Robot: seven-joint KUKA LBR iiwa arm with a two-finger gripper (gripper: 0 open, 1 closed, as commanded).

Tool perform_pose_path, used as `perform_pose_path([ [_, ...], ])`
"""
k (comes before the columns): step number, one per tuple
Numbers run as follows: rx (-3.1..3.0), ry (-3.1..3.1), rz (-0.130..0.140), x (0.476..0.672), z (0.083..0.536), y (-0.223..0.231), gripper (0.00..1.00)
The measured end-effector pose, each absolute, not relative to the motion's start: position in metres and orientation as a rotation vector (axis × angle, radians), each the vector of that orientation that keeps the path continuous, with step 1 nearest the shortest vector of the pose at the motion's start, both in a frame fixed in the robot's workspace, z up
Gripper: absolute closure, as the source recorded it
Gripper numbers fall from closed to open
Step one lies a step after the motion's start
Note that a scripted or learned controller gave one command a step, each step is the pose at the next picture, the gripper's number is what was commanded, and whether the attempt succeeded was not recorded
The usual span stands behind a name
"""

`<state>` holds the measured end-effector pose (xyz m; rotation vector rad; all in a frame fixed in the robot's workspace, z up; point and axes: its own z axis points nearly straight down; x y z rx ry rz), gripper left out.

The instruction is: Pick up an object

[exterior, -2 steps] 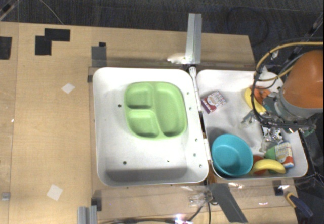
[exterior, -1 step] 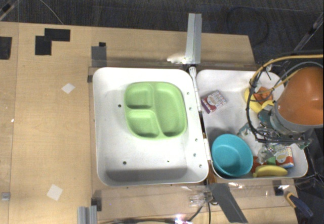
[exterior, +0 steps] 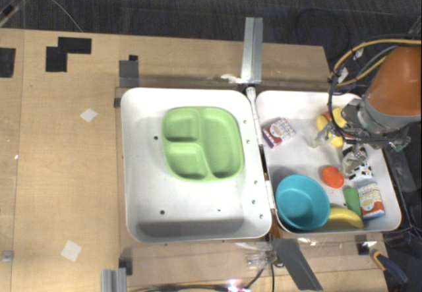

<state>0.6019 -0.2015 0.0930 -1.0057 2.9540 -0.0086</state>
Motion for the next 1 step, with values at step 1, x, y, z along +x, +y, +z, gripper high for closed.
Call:
perform_pose_path([
  [1, -0.999, 2.955, -0.011, 0.5928, 0.0935, -0.2016, 0.00],
])
